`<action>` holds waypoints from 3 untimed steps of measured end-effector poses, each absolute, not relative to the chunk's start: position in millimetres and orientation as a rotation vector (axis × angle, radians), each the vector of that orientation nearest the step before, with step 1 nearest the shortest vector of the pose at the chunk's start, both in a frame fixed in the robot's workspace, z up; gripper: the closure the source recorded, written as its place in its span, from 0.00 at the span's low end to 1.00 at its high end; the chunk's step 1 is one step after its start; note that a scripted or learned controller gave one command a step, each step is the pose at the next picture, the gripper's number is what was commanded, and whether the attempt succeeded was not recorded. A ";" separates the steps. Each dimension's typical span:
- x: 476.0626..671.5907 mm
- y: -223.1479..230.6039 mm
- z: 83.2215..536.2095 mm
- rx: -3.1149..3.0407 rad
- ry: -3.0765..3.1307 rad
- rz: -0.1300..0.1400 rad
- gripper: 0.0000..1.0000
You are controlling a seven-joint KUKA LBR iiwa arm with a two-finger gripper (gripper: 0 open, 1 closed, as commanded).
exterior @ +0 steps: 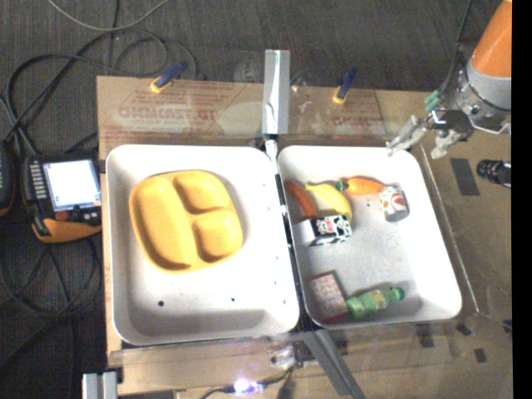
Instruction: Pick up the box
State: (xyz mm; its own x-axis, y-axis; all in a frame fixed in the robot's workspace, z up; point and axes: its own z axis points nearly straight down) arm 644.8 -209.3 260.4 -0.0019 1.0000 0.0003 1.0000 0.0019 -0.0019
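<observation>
The box (327, 294) is a flat brownish-pink carton lying near the front of the right bin (407, 256), beside a green bottle (374, 300). My gripper (421, 142) hangs above the right bin's far right corner, well away from the box. It is open, with nothing between its fingers.
In the right bin's far half lie a banana (329, 198), an orange carrot (362, 185), a red-and-white can (394, 203) and a small printed carton (332, 228). A yellow divided plate (188, 219) sits in the left bin (199, 302). A handheld device (66, 188) rests left of the bench.
</observation>
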 end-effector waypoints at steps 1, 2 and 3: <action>597.3 -219.5 133.5 -2.268 -2.169 0.003 0.00; 548.5 -151.9 96.3 -2.207 -2.232 0.004 0.00; 554.1 -138.4 97.4 -2.331 -2.100 0.003 0.00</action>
